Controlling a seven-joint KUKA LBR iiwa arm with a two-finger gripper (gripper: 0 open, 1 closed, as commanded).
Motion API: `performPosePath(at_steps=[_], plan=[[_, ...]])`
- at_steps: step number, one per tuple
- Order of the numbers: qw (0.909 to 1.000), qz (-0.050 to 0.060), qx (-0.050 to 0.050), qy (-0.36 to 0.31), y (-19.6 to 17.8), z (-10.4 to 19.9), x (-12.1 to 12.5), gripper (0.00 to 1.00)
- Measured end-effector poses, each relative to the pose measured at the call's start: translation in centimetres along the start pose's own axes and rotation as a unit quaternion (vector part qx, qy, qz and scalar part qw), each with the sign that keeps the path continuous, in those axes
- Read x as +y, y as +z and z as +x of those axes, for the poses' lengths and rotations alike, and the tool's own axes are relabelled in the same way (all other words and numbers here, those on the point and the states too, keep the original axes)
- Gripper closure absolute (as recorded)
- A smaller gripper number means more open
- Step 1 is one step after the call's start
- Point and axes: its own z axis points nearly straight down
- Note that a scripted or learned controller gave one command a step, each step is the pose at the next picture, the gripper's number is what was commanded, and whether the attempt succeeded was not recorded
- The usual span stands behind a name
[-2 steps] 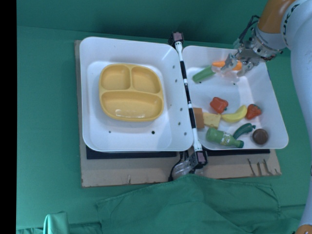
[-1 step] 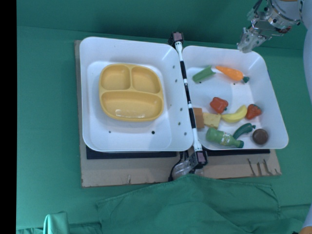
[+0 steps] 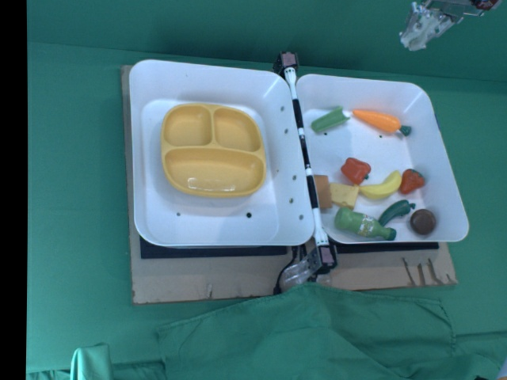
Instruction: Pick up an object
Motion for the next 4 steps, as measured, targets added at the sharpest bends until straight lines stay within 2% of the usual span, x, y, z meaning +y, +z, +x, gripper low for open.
performPosePath(at_steps=[2,3,4], plan=[[1.0,0.003,0.001,0.0,-10.2,9.1,0.1,1.0],[1.0,0.008,0.002,0.0,-7.1,13.5,0.0,1.0],[1.0,0.005,0.002,0.001,-8.4,15.5,0.0,1.0]])
